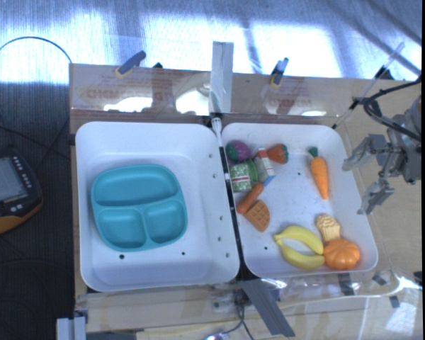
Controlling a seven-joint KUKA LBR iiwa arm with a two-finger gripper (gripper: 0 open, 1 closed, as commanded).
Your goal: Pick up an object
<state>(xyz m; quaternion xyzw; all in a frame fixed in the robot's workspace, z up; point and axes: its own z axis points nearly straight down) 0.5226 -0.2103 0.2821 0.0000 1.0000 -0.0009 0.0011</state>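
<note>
My gripper (372, 176) hangs empty outside the right bin's (297, 137) right rim, fingers spread apart. The toys lie inside: a carrot (319, 176) nearest me, a banana (299, 245) touching a pumpkin (341, 253) at the near corner.

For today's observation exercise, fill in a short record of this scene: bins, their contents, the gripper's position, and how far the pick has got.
left bin: holds a teal divided tray
right bin: holds toy foods
along right bin's near edge: banana, pumpkin
right bin, right of middle: carrot, lying alone
by the divider: cluster of small toys, a purple one at the far end
gripper: outside the right bin's right wall, fingers spread, nothing between them
pick: not yet done
</note>
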